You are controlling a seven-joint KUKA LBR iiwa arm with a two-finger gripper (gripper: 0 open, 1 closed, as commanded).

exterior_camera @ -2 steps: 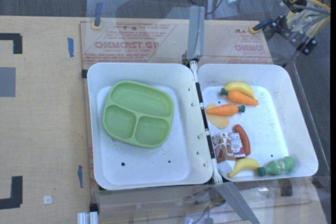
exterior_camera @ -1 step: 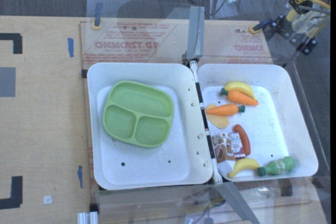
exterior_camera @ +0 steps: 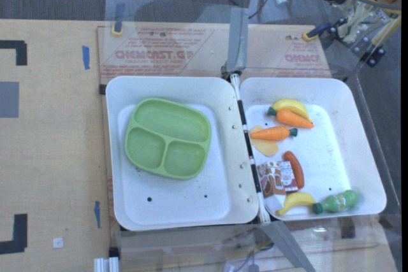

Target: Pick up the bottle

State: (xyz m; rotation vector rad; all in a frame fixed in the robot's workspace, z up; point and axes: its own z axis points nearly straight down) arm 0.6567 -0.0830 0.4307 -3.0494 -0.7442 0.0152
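Note:
The bottle (exterior_camera: 336,202) is small and green, with a yellow-green label. It lies on its side in the front right corner of the right bin (exterior_camera: 357,137), its cap toward the left, next to a banana (exterior_camera: 298,200). My gripper (exterior_camera: 364,35) hangs with its yellow cables at the top right of the camera view, beyond the bin's far right corner and well away from the bottle. Nothing shows in its grasp.
The right bin also holds a second banana (exterior_camera: 290,106), two carrots (exterior_camera: 294,118) (exterior_camera: 273,133), a sausage (exterior_camera: 294,169), a printed packet (exterior_camera: 277,177) and a pale slice (exterior_camera: 266,146). In the left bin (exterior_camera: 121,200) sits a green divided plate (exterior_camera: 168,137).

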